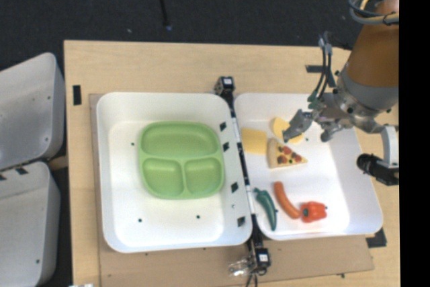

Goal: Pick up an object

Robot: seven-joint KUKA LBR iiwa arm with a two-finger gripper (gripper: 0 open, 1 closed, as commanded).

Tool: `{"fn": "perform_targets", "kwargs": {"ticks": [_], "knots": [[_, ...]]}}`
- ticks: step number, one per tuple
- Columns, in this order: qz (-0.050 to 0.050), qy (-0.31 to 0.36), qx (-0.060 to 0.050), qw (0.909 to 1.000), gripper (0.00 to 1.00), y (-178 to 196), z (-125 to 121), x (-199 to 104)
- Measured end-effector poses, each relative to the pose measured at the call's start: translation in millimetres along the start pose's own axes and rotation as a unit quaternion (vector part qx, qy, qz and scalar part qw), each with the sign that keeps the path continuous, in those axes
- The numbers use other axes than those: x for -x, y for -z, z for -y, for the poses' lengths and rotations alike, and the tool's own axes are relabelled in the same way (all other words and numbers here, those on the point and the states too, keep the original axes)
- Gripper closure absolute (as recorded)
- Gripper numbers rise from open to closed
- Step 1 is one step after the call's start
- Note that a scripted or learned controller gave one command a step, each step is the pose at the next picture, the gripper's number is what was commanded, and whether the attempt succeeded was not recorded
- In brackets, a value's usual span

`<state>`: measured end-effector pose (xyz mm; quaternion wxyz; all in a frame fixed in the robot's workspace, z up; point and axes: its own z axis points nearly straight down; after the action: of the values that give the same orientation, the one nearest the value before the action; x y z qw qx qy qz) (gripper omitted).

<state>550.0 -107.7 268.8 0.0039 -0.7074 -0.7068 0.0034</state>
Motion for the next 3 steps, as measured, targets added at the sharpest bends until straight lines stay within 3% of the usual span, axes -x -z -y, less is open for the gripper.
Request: {"fn": "perform_targets", "kwargs": {"ticks": [1,3], "knots": [[0.001,0.001,0.005,1.0000,0.00,5.5,-1.8,-0.1],[0.001,0.000,0.003,1.0000,0.00,-96.3,-7.5,4.5]]}}
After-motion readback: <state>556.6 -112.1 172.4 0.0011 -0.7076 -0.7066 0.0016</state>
